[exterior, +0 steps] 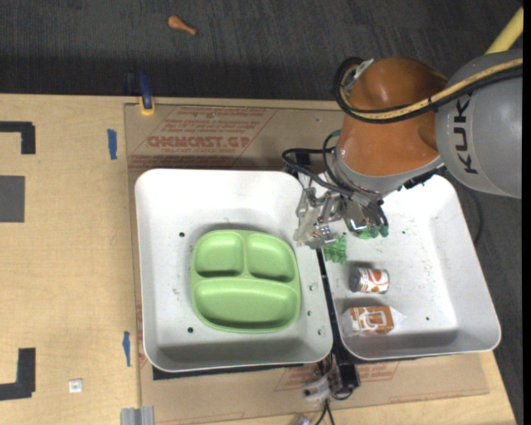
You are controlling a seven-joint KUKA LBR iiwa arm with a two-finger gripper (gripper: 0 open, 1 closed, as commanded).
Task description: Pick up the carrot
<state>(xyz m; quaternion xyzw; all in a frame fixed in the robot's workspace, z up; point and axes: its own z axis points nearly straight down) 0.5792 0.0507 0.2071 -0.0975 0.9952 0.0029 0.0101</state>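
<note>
My gripper [318, 226] hangs low over the divider between the two white bins, at the left edge of the right bin [465, 274]. A small green leafy piece [335, 251] lies just below it on the right bin's floor. A second green bit [375, 230] shows beside the wrist. The orange wrist hides whatever lies under it, and I see no orange carrot body near the gripper. A small orange carrot-shaped thing [181, 25] lies far off on the dark floor beyond the bench.
The left bin [166, 207] holds a green divided tray [246, 279]. In the right bin lie a small can [369, 280] and an orange-printed packet [371, 319]. Cables run from the wrist over the right bin's back edge.
</note>
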